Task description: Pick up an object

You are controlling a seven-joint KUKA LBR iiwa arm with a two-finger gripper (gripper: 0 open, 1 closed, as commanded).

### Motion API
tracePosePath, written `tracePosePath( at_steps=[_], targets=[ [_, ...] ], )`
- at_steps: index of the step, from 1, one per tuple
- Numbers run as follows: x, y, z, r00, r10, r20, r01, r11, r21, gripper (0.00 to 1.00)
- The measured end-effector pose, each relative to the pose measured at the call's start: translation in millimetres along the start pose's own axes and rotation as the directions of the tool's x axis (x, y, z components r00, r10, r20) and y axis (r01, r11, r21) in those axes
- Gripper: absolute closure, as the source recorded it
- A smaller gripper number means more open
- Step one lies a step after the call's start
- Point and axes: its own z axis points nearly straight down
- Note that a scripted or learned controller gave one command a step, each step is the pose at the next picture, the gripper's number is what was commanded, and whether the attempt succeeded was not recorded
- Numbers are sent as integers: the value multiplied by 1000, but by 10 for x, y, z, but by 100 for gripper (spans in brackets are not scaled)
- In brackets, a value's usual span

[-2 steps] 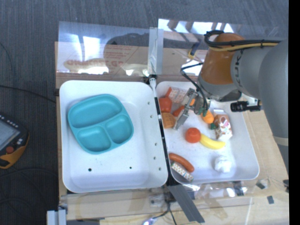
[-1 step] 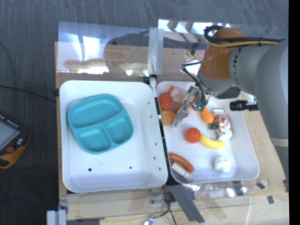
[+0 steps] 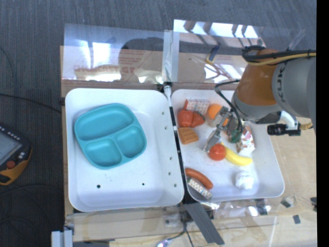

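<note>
Metal gripper (image 3: 215,139), its slim fingers spread and pinching nothing, hovers just above the round glossy tomato (image 3: 217,152), left of the curved yellow banana (image 3: 239,159).

Floor (image 3: 103,4) is dark grey carpet with a fine ribbed weave, covering the top and left of the view. Bench top (image 3: 298,158) is light wood, visible at right beside the bins. Clear acrylic panels (image 3: 113,55) stand behind the bins, with bright glare streaks and reflections from overhead light across them. A black cable (image 3: 31,99) runs over the carpet at left. A black and orange handheld pendant (image 3: 11,156) lies on the floor at the left edge. Metal brackets and clamps (image 3: 195,220) sit along the bench's front edge.
</note>
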Motion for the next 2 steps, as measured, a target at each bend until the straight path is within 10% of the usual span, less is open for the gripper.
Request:
tracePosePath(
  at_steps=[1,2],
  targets=[
    [-388,389,14,1000,-28,-8,28,1000,8,0],
    [255,-213,-6,997,-75,0,75,997,1,0]
  ],
)
